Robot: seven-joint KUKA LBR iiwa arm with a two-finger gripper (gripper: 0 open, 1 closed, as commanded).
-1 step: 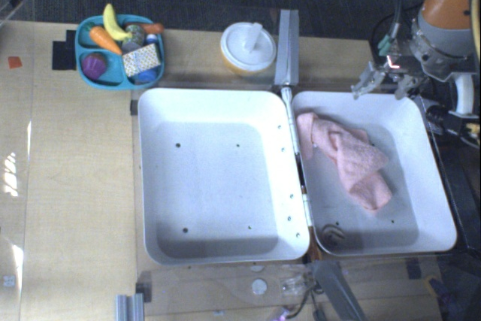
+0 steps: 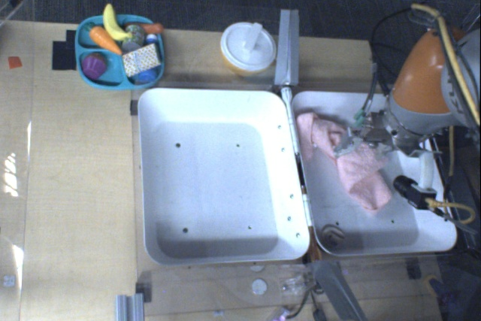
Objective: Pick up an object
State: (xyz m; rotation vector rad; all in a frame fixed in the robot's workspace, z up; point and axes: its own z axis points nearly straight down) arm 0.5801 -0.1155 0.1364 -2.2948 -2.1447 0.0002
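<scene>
Inside the right bin (image 2: 443, 240), a pink cloth (image 2: 353, 162) is laid crumpled across the floor, from the upper left corner towards the middle. The jaws (image 2: 359, 133) are positioned low over the cloth's middle, at or very near its surface. Whether the jaws are spread or closed cannot be told, and no fold of cloth is seen to be caught in them. The cloth is not seen to be raised off the bin floor. The task is therefore judged unfinished: the grasp and the lift remain to be confirmed.
</scene>
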